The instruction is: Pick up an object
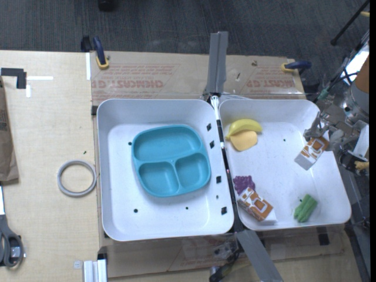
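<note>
Gripper [320,135] fingers pinch a small orange-and-white carton [310,152], which hangs tilted over the right edge of the right bin [282,119]. Inside that bin lie a banana [245,125] touching a yellow-orange piece [244,140], purple grapes [243,184] beside a second carton [257,206], and a green vegetable [305,208]. In the left bin [117,163] sits a blue divided plate [170,160].

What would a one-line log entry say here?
gripper: shut on small carton | carton: lifted over right bin | left bin: blue tray
</note>
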Action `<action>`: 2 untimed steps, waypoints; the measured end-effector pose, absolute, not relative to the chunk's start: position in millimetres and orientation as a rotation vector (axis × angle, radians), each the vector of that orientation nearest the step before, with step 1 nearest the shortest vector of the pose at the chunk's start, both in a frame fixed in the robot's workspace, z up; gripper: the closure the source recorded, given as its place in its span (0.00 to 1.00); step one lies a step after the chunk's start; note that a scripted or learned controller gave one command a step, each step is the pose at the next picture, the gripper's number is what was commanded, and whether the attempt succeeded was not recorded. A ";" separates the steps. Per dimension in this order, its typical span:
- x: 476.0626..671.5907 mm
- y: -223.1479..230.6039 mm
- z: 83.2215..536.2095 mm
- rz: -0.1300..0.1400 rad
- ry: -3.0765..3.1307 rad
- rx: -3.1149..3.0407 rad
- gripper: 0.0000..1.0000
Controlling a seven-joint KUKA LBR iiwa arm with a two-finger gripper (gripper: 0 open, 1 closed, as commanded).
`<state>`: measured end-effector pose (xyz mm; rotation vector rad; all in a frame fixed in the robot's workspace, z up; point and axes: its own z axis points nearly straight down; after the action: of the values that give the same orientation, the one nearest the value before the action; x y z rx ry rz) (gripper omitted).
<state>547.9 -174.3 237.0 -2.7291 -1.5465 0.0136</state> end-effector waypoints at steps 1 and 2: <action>583.1 -198.0 220.1 0.013 -1.614 -2.691 1.00; 537.9 -203.6 204.5 0.014 -1.501 -2.753 1.00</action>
<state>537.9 -203.6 204.5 -2.7532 -1.5013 0.0144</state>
